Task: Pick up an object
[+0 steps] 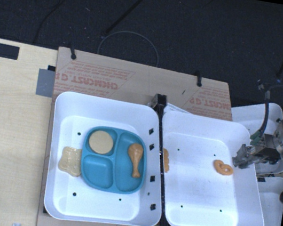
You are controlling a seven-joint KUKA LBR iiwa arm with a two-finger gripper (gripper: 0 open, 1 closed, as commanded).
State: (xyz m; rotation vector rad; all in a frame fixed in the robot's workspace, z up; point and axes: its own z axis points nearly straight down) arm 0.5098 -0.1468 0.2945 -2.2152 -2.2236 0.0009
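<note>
Right bin (195, 222) near rim; pretzel (223, 168) inside, far right. Gripper (243, 157) just beside it; jaws' state unclear. Approach step; next: descend over pretzel, clamp.

We list four loose items. Pretzel (223, 168): small, tan, looped, flat on the right bin floor, just left of the gripper (242, 157) fingertips, apart from them. Drumstick (135, 158): golden-brown, lying lengthwise in the blue tray's right compartment, far left of the fingers. Round cracker (100, 141): pale, flat, upper-left compartment. Pale bread slice (70, 161): beside the tray's left edge, farthest away.
</note>
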